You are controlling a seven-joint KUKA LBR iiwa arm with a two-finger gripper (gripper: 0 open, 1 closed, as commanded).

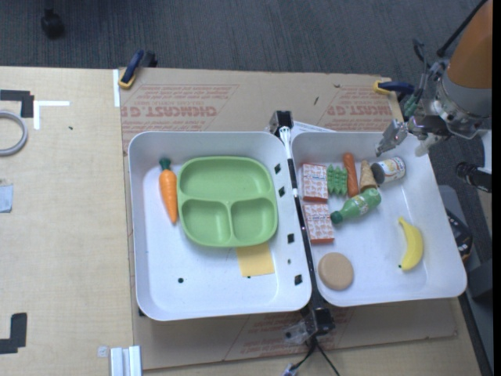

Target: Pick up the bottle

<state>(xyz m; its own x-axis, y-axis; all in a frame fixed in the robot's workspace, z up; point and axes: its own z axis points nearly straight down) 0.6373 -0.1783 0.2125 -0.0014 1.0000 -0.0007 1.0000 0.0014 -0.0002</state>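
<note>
Lying nearest the camera in the right bin (438, 284), a round tan cookie (337, 271) sat by the front left corner, with a banana (411, 244) well apart to its right; across the divider, the left bin (156, 288) held a yellow cheese slice (256, 261) tucked partly under the front edge of a green three-part plate (228, 200), and a carrot (168, 192) lay just beside the plate's left side; further back in the right bin, the green bottle (356, 207) lay on its side, tilted, its cap toward the lower left, near two red-and-white cracker packs (316, 202) lined along the divider; behind the bottle lay a green ridged piece (337, 179), a sausage (351, 175), a bread-like piece (366, 176) and a small jar (389, 169) on its side; the gripper (397, 134) hung over the bin's far right corner, apart from the bottle, its fingers (387, 142) slightly spread and pinching nothing; the arm (470, 61) rose behind it at the right edge.
</note>
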